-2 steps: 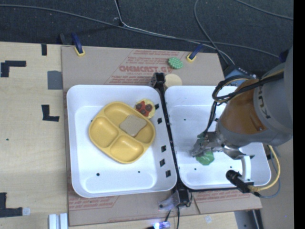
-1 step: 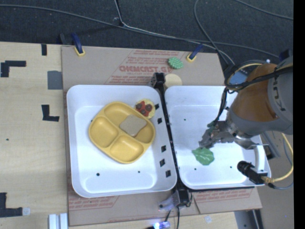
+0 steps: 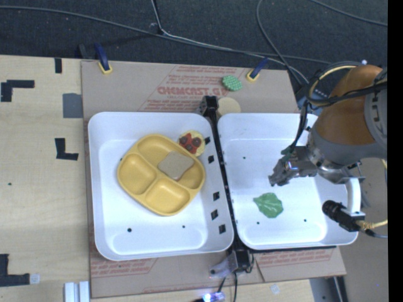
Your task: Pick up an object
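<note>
A green leaf-shaped piece (image 3: 269,204) lies flat on the floor of the right bin (image 3: 252,137), toward its front. My gripper (image 3: 281,173) hangs over the right bin, just above and slightly right of the green piece, pointing left and down. Nothing shows between its tips. A yellow divided plate (image 3: 148,168) sits in the left bin (image 3: 107,137) with a tan bread-like slice (image 3: 175,165) in one compartment. A small red-and-dark berry cluster (image 3: 191,142) rests at the plate's far right edge.
A green dotted disc (image 3: 232,83) lies on the cardboard behind the bins, next to a pale round piece (image 3: 229,104). A black divider (image 3: 217,168) runs between the bins. The arm's orange band (image 3: 349,106) overhangs the right bin's right side.
</note>
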